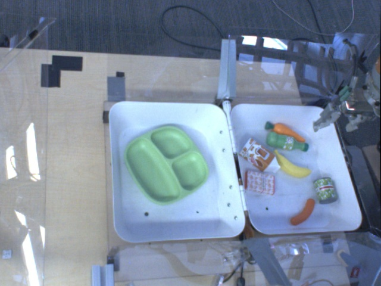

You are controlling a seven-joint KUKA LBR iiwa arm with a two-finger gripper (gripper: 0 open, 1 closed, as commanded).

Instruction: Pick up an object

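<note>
I see two white bins side by side; the left bin point(128, 219) holds a green divided plate point(166, 162); the right bin point(345, 216) holds a carrot point(287, 131), a green bottle point(284, 142), a banana point(292, 165), a small carton point(256, 154), a red-and-white packet point(260, 183), a green can point(325, 189) and a sausage point(302, 211); my gripper point(334, 117) hangs at its upper right corner, nothing between its fingers.

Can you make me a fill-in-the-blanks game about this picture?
1. The green plate lies in the ____ bin.
2. The banana is colored ____.
3. The carrot lies right beside the green ____.
4. The tool hovers near the right bin's ____ corner.

Missing words: left; yellow; bottle; top right
</note>
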